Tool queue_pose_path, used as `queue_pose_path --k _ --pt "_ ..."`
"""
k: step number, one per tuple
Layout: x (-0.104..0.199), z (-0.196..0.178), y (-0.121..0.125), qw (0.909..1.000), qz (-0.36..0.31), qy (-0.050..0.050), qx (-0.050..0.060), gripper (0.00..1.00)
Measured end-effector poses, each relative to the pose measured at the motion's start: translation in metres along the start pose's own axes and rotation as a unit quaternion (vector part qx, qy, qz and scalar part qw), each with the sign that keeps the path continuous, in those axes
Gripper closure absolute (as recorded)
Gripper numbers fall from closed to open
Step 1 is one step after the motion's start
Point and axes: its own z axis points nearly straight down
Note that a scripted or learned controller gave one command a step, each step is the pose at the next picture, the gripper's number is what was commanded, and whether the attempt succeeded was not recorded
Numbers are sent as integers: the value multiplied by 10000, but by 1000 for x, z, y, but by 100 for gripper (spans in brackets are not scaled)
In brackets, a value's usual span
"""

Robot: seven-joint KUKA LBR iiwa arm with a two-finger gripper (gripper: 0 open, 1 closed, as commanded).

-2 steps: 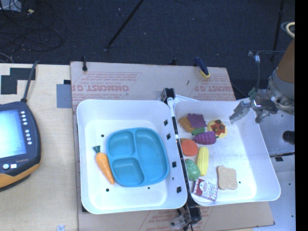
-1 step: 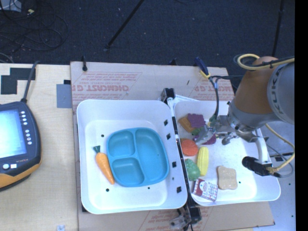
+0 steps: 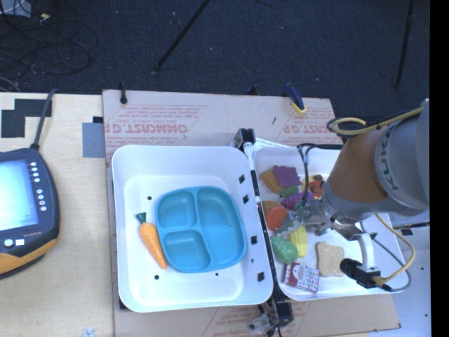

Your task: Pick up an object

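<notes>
The right bin (image 3: 309, 292) holds several toy foods: a purple grape bunch (image 3: 285, 176), an orange piece (image 3: 270, 182), a red tomato (image 3: 276, 218), a green vegetable (image 3: 283, 248), a yellow corn (image 3: 299, 241), a bread slice (image 3: 327, 258) and a small red-and-white packet (image 3: 302, 278). My gripper (image 3: 307, 216) reaches down into the middle of this bin, just above the yellow corn and beside the tomato. The arm's orange band (image 3: 356, 170) and grey wrist cover the bin's right part.
The left bin (image 3: 130, 258) holds a blue divided plate (image 3: 198, 228) and an orange carrot (image 3: 151, 242) to its left. A tablet-like pendant (image 3: 24, 202) lies on the bench at far left. Cables (image 3: 389, 255) hang near the right bin's lower right corner.
</notes>
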Motion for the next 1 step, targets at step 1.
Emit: queue_pose_path --k 1 --pt "-1 -14 2 10000 20 -2 -8 100"
